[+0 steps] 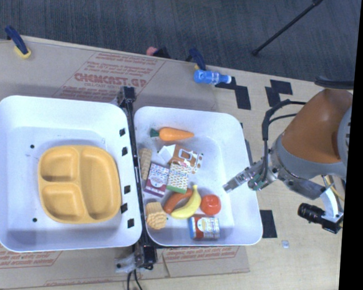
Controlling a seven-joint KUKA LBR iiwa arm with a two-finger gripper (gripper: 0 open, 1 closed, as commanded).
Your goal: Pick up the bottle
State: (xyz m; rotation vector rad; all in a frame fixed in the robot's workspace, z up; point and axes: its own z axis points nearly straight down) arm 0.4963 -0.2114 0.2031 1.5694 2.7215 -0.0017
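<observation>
Camera view from above: the bottle (205, 227), a small container with a red and white label, lies on its side near the front right corner of the right bin (247, 140). Just above it sits a round red tomato (210, 204), close to it but whether touching I cannot tell. To the left of the tomato a yellow banana (188, 207) curves beside a reddish-brown sausage (173, 201), the two pressed together. Further left, at the bin's front left, rests a tan waffle-like piece (156, 219). Toward the middle of the bin lie several small printed boxes (179, 177) in a loose cluster, and an orange carrot (176, 134) lies crosswise near the back wall.

The gripper (236, 183) hangs over the right side of the same bin, above and to the right of the tomato, well apart from the bottle and holding nothing. Whether it is spread or closed cannot be told at this angle. Behind it the grey arm (305, 163) with its orange band reaches in from the right.

The left bin (8, 121) holds a yellow divided plate (78, 183). Beyond the bins, on the cardboard-covered bench (99, 72), a small blue object (208, 78) lies near the back edge.
</observation>
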